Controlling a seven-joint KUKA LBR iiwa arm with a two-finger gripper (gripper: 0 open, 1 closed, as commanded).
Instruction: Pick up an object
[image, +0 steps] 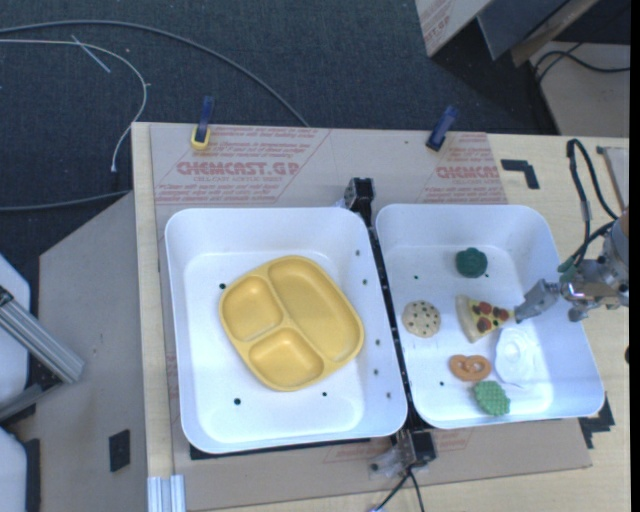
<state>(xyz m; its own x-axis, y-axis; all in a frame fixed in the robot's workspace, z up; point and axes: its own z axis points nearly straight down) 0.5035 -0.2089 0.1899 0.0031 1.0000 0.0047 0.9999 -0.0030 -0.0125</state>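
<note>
Jaws (532, 300): grey metal, over right bin (570, 235); whether released or clenched cannot be told. Just left of them: wedge-shaped pizza slice (482, 316). Further left: round speckled cookie (421, 319). Up-left: dark green ball (471, 262). Below: white crumpled lump (518, 356), glossy pretzel (469, 367), bumpy green piece (491, 398). Left bin (200, 260): yellow three-compartment plastic tray (290, 321).

One fixed camera above the bench (300, 150), looking down at a slant, taking in both white bins (190, 330) whole, from moderate height
</note>
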